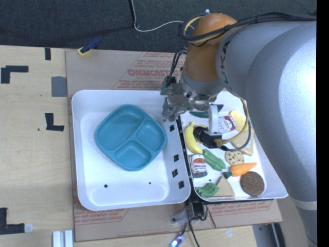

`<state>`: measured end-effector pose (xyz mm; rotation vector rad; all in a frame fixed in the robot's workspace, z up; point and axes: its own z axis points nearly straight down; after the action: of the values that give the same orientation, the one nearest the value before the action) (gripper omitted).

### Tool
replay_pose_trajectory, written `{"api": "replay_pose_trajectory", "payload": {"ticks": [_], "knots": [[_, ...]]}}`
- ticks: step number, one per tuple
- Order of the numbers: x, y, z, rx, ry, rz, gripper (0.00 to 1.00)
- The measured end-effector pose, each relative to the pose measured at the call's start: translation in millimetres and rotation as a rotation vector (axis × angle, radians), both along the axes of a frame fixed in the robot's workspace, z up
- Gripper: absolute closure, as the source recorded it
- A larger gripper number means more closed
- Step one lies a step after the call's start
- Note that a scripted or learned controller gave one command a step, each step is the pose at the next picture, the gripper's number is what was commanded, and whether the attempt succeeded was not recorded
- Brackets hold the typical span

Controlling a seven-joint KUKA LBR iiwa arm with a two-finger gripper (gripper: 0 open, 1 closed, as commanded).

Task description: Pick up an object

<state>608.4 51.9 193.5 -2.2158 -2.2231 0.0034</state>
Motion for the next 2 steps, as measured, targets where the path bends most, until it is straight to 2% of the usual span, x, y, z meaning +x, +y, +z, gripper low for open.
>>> {"api": "replay_pose_trajectory", "payload": {"ticks": [2], "knots": [[-0.5, 0.4, 18.4, 0.001, 0.004, 0.002, 1.0]]}}
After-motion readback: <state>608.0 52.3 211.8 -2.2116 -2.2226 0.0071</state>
